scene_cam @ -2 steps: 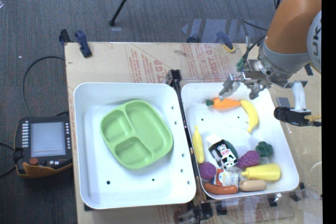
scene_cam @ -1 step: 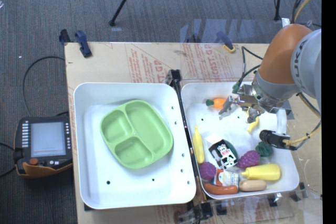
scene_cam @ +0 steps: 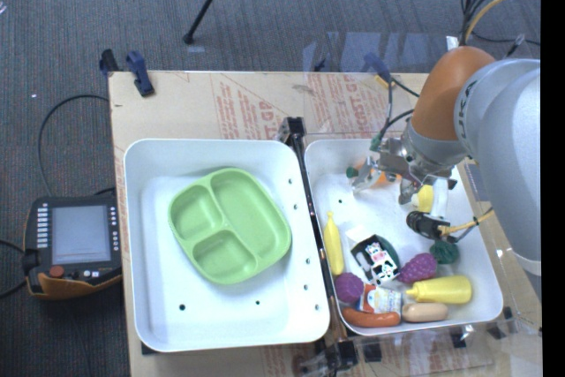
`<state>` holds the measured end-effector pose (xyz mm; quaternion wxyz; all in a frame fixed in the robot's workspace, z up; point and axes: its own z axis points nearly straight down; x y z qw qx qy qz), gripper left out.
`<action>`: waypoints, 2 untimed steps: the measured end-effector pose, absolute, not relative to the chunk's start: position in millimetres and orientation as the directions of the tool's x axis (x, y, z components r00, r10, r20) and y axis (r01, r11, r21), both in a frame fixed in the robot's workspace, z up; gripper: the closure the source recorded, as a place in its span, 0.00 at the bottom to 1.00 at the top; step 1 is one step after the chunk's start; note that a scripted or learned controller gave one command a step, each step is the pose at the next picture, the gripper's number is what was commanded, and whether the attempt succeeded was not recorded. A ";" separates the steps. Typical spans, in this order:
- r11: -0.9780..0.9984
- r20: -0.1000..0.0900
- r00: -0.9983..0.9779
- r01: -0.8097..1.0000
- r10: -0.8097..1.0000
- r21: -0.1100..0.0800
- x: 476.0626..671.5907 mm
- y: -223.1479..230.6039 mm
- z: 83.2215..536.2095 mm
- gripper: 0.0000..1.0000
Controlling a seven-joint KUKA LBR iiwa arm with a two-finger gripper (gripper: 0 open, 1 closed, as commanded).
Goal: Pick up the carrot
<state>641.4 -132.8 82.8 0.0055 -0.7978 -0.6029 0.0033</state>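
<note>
Arm (scene_cam: 494, 128): grey with an orange band, reaching in from the right over the right bin's far part.
Gripper (scene_cam: 386, 177): low in the right bin (scene_cam: 491, 278), near its far left corner; whether it is spread or pressed together, I cannot tell.
Carrot (scene_cam: 381, 178): a small orange bit with a green end, right at the gripper, partly hidden by it; contact unclear.
Left bin (scene_cam: 141, 278): holds a green divided plate (scene_cam: 229, 225).
Right bin, near side: corn (scene_cam: 334, 245) along the left wall, milk carton (scene_cam: 374, 259), two purple grapes (scene_cam: 418, 267), yellow bottle (scene_cam: 439, 289), hot dog (scene_cam: 374, 317), all close together.
Floor, left: pendant (scene_cam: 72, 245) with a screen.
</note>
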 end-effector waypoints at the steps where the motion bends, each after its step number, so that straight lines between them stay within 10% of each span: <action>1: -0.272 0.014 0.272 0.962 0.962 -0.010 645.9 -174.7 88.9 0.00; 2: -0.546 0.020 0.547 0.836 0.837 -0.044 644.3 -179.0 87.7 0.00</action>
